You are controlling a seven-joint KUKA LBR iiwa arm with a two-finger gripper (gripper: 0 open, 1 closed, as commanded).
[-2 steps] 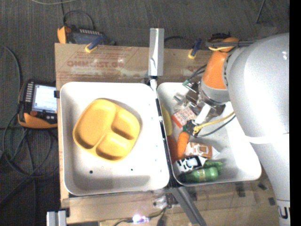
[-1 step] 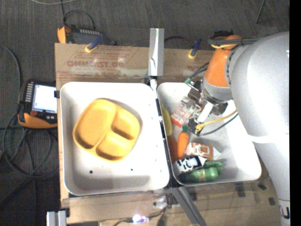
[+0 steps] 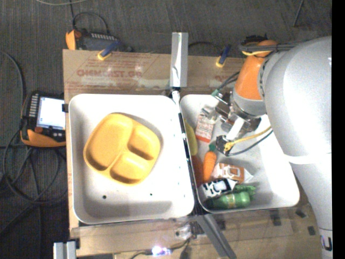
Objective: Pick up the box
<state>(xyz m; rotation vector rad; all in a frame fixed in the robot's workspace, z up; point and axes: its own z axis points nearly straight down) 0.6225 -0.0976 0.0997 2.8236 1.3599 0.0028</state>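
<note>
1. The gripper (image 3: 216, 114) hangs over the upper part of the right white bin (image 3: 280, 196); whether it is open or closed cannot be told.
2. A small white-and-red cardboard box (image 3: 204, 125) lies just beside the gripper, on its left, in that bin's upper left part.
3. A yellow banana-shaped piece (image 3: 190, 139) lies along the bin's left wall.
4. Lower down sit an orange toy carrot (image 3: 208, 165), an orange-and-white carton (image 3: 232, 172), a black-and-white packet (image 3: 218, 186) and a green plastic bottle (image 3: 232, 200).
5. The left white bin (image 3: 81, 198) holds a yellow three-compartment plate (image 3: 123, 147).
</note>
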